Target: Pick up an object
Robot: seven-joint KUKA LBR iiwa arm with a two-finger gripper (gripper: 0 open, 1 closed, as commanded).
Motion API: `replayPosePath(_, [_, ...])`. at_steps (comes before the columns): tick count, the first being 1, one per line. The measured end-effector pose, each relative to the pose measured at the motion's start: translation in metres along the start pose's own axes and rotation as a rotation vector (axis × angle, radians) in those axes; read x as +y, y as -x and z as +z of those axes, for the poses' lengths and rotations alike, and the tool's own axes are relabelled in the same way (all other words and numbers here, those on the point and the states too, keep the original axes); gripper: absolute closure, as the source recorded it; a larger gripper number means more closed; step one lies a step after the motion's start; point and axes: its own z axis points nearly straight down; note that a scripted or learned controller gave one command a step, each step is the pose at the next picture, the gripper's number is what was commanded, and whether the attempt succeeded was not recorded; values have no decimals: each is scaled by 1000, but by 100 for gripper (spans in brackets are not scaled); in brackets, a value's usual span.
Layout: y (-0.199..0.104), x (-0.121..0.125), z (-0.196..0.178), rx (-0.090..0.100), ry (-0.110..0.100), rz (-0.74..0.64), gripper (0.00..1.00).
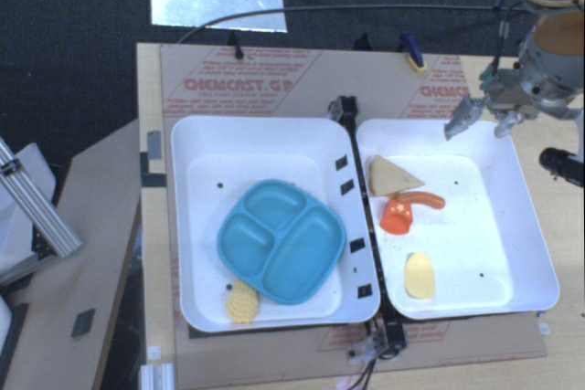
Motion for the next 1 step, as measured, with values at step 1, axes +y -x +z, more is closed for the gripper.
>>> replayPosePath(1, [0, 2, -7, -2, 11, -2, 0])
